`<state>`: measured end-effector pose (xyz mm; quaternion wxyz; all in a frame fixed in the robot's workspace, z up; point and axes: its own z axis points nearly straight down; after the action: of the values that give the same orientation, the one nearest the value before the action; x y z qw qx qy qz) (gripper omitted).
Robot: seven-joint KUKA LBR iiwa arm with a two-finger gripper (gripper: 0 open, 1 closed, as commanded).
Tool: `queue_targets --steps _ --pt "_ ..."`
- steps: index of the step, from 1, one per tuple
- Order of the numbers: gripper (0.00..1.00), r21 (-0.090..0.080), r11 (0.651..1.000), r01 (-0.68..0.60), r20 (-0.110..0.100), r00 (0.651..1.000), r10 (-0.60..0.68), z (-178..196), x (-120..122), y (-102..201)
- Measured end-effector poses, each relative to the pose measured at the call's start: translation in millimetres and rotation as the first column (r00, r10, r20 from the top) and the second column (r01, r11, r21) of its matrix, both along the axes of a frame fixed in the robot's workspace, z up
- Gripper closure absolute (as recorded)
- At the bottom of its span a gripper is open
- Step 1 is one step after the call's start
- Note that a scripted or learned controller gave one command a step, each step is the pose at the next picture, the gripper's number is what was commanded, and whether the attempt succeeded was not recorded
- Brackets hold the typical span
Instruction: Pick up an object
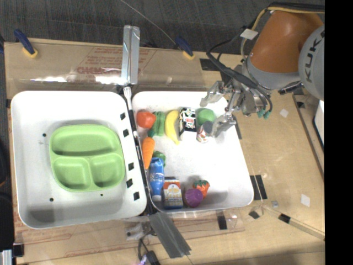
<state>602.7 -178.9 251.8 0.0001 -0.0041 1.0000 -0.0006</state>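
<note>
As my gripper (219, 112) hangs over the right bin's (237, 164) far corner (jaws parted, holding nothing), the green apple (206, 115) sits just left of its fingertips.

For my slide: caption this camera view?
Gripper hovering over toy food in the right bin; green tray in the left.
</note>
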Motion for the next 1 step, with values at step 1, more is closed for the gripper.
queue_targets --steps 1 --pt "0.0 0.004 0.998 0.068 -0.011 0.998 -0.068 -150.9 -22.5 11.7"
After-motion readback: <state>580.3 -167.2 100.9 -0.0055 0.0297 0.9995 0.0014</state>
